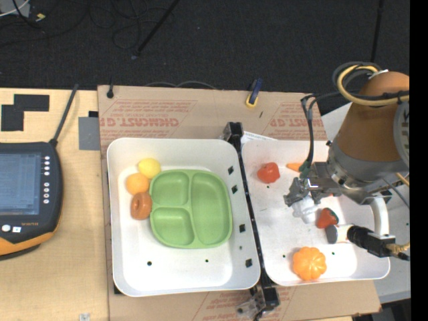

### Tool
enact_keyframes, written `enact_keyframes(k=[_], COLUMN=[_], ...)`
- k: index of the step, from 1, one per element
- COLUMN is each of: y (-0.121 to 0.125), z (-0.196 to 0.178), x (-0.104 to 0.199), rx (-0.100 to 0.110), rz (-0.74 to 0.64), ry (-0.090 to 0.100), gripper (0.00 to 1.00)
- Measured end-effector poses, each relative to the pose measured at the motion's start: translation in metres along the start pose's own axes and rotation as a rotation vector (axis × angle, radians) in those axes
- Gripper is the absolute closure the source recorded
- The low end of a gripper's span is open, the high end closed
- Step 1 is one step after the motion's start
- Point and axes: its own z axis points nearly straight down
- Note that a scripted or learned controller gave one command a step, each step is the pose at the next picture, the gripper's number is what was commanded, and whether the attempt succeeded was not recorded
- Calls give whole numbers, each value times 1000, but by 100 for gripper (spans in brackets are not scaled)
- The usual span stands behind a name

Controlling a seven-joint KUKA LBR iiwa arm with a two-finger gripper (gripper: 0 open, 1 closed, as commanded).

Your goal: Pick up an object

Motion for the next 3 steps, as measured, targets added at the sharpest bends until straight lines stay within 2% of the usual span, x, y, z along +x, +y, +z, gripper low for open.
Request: enact_keyframes(k=[1, 2, 3], y=[12, 10, -1], z=[6, 3, 16], x=[2, -3, -7], rx=[1, 0, 3], rz=[1, 0, 1], ry=[-1, -1, 0], gripper=[100, 100, 100])
